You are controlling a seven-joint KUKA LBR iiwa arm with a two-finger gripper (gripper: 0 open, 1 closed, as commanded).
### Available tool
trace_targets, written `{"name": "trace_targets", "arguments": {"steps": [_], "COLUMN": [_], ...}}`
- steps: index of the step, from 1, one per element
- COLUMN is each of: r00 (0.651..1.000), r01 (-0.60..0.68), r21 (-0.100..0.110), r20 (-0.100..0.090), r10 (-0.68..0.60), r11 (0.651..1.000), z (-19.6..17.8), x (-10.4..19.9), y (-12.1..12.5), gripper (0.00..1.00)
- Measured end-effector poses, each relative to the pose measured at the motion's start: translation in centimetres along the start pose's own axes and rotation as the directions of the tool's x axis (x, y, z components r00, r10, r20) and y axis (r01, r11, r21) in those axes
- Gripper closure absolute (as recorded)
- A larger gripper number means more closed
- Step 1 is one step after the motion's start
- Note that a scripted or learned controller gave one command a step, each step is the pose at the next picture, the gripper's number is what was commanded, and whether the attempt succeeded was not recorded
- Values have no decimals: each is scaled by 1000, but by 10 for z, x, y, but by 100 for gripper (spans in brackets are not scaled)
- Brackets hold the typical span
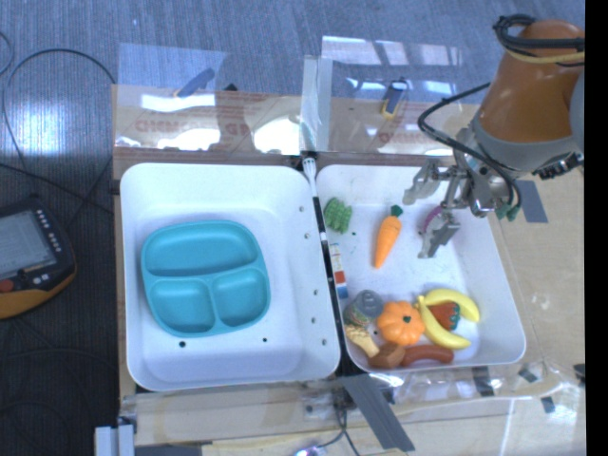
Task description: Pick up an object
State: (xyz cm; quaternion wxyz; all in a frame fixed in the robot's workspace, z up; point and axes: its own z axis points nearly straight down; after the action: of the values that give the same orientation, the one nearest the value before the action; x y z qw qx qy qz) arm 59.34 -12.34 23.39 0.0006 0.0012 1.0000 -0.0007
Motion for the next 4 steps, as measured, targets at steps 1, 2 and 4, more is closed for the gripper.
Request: {"name": "trace_targets", "arguments": {"steps": [1, 2, 4], "r00": [996, 1000, 999], "r01": [93, 25, 27], "r21": [1, 3, 6], "r20": [1, 10, 17], "r10": [-93, -25, -27], "r11": [996, 1000, 1000], "z": [134, 142, 132], "x": [-13, -12, -15], "y": [-2, 11, 12], "gripper": [0, 0, 0]}}
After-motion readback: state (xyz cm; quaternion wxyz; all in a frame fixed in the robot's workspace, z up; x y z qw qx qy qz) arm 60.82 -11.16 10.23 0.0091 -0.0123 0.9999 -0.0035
